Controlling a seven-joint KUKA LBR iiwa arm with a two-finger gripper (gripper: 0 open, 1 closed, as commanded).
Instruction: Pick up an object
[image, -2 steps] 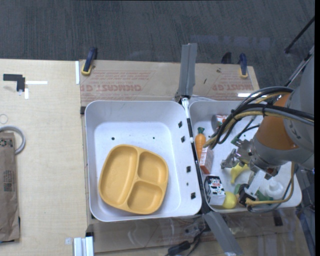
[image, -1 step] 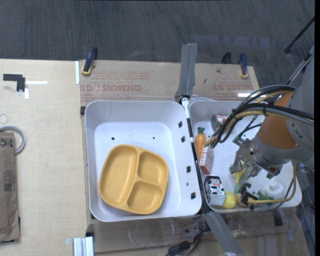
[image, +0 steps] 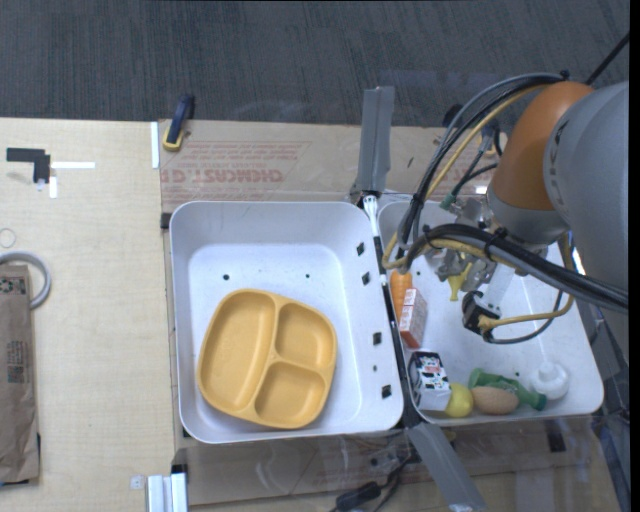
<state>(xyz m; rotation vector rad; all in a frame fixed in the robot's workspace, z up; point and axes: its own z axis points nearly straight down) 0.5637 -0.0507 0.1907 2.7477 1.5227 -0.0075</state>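
Note:
My gripper (image: 458, 272) hangs low over the back part of the right bin (image: 585, 385), with cables draped around it. Just to its left, against the bin's left wall, lies an orange and white carton (image: 406, 303). Along the bin's front edge sit a small black and white box (image: 428, 372), a yellow lemon (image: 459, 402), a brown potato-like thing (image: 493, 400), a green item (image: 512, 385) and a white bottle (image: 549, 380). I see nothing held in the gripper.
The left bin (image: 200, 240) holds a yellow divided plate (image: 267, 357). The grey arm with its orange band (image: 540, 140) covers the right bin's back right. A black cable loop (image: 482, 318) dangles below the wrist. A brown paper bag (image: 15, 370) lies on the bench at far left.

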